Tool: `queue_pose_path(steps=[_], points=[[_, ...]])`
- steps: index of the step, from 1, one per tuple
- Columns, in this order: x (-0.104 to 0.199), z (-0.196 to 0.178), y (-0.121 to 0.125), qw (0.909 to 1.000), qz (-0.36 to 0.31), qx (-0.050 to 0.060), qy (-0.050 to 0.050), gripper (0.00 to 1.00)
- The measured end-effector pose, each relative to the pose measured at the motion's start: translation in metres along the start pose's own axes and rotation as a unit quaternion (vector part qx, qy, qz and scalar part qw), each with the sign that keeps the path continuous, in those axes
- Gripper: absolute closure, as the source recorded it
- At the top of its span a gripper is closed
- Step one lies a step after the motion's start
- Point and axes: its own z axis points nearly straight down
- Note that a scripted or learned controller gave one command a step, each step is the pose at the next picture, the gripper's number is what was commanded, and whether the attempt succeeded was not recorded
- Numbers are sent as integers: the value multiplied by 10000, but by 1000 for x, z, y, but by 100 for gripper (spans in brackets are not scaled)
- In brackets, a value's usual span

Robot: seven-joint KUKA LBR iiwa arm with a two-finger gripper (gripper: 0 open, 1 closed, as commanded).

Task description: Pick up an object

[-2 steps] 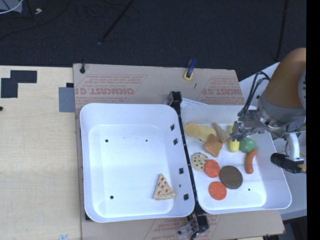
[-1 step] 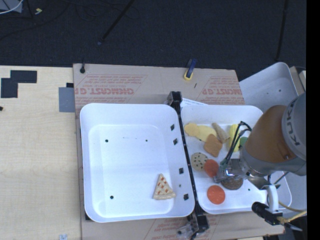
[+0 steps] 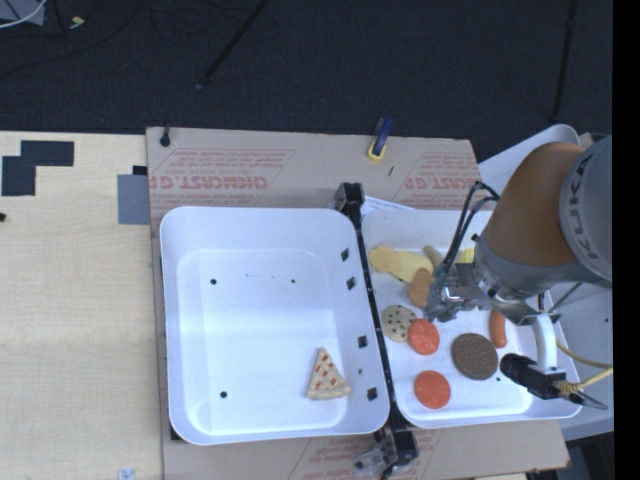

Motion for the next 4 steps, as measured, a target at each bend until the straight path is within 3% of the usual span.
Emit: queue_pose_path(steps=[2, 3, 4], points=[[52, -301, 110, 10000, -11, -67, -6, 100], [56, -372, 123, 10000, -8, -11, -4, 100], [43, -323, 45, 10000, 23, 39, 6, 100]])
